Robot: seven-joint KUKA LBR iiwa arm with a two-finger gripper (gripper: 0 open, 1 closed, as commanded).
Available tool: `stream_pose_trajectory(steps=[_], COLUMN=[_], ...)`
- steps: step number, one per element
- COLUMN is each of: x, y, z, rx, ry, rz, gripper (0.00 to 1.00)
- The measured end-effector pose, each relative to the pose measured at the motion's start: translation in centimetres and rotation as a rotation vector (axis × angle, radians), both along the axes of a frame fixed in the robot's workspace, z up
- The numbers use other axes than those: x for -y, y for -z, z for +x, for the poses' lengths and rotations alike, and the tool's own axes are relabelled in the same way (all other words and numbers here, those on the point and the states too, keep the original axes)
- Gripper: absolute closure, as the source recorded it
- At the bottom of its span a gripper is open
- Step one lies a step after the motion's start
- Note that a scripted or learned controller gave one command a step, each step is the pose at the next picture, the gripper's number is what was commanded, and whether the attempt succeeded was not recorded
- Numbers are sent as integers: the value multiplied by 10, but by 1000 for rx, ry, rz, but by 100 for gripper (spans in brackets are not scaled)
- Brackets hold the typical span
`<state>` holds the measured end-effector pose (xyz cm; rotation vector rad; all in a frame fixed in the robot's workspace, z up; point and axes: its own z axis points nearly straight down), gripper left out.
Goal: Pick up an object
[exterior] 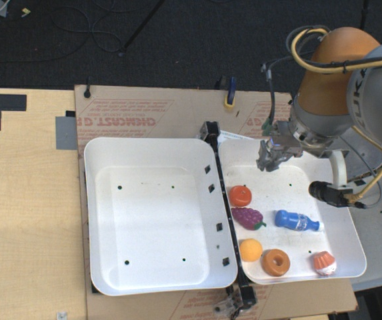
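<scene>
Hand [269, 160] above far end of right bin [351, 245], nothing visibly between its fingers; whether spread or pressed together, cannot tell. On bin floor: tomato [240, 195], grapes [247, 217], blue bottle [296, 221], orange [250, 250], doughnut [275, 262], pink-and-white piece [324, 263].

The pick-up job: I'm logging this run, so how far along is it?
Nothing looks picked up yet. The tomato, grapes, blue bottle, orange, doughnut and a red-and-white piece all lie in the right bin. In hand: the hand hangs over that bin's far end, with nothing seen in it. Left: come down on one item, grip it and lift.
</scene>
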<state>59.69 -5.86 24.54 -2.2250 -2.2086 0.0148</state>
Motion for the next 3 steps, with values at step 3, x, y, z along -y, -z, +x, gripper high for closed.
stream_pose_trajectory(steps=[3], x=[-187], y=[-43], z=[40], rx=[12], ry=[-13], rz=[4], gripper=[100])
